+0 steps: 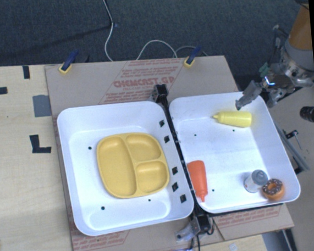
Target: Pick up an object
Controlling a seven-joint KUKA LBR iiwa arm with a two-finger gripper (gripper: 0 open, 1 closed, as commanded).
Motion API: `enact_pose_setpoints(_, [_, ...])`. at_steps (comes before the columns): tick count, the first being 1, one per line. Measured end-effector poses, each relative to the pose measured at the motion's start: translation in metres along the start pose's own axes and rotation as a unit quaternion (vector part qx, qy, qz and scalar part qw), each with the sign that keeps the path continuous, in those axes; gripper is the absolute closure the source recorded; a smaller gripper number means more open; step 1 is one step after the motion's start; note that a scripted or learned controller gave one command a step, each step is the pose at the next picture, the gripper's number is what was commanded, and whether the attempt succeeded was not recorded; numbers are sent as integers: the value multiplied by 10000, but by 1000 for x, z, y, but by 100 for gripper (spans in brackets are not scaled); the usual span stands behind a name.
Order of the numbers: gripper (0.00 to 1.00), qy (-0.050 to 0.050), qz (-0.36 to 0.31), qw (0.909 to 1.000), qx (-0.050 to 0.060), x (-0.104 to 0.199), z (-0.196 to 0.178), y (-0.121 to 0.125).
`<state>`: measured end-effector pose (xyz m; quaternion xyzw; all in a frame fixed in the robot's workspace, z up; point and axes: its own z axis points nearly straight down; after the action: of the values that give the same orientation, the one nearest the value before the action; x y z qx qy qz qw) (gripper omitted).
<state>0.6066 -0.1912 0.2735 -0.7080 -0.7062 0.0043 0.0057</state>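
Mustard bottle [235, 119], yellow and lying on its side, is the thing nearest the tool, so we take it as the likeliest object for the task. It rests in the far part of the right bin [270, 155], with its narrow nozzle pointing toward the divider between the bins and its broad end toward the outer wall.

Just beyond that broad end, at the far right corner of the same bin, we see the gripper [252, 95]. One dark finger slants down toward the bin's rim, near the bottle but apart from it. Nothing that we can see sits between the fingers; how wide they stand we cannot tell, since the angle and the clutter of the wrist hide the gap.

Lower in the right bin, an orange carrot [198, 179] lies against the inner wall, tapering toward the near edge. In the near right corner we see a small grey can [255, 180], and just beside it, probably touching, a round brown doughnut [273, 188] with sprinkles.

The left bin [74, 157] holds a single yellow divided plate [132, 164], lying flat near its middle, with three compartments facing up.

Both bins sit side by side on a brown cardboard sheet [136, 80], which lies on the bench.
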Motion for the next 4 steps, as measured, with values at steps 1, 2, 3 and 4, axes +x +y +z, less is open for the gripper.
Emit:
enact_pose_setpoints(1, [0,-12,-19,10000,-63,1,-8,2])
enact_pose_setpoints(2, [0,-15,-20,10000,-58,5,35,-2])
enact_pose_setpoints(3, [0,-14,-17,10000,-48,-2,91,5])
enact_pose_setpoints(4, [0,-13,-19,10000,-50,-3,154,6])
